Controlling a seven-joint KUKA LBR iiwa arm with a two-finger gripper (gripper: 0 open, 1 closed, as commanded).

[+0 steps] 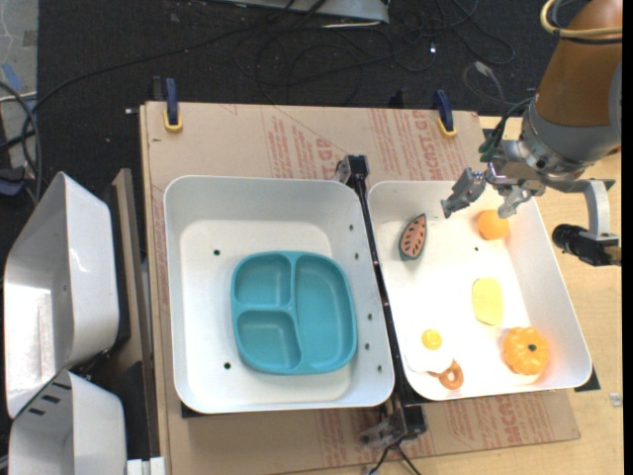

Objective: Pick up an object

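The right bin (554, 285) holds a small orange ball (492, 226) near its far edge, a watermelon slice (412, 237), a pale yellow block (487, 300), a small yellow ball (431, 339), an orange ring (451, 375) and an orange pumpkin (524, 350). My gripper (487, 198) hangs over the far edge of that bin, just above and behind the orange ball. Its two fingers stand apart, one at the left (459, 194) and one at the right (513, 202), with nothing between them.
The left bin (198, 265) bears a teal divided plate (294, 312). A black divider (374, 265) runs between the bins. Blue and yellow clamps (173, 112) hold the cardboard base at the back. White bins (54, 275) are stacked at far left.
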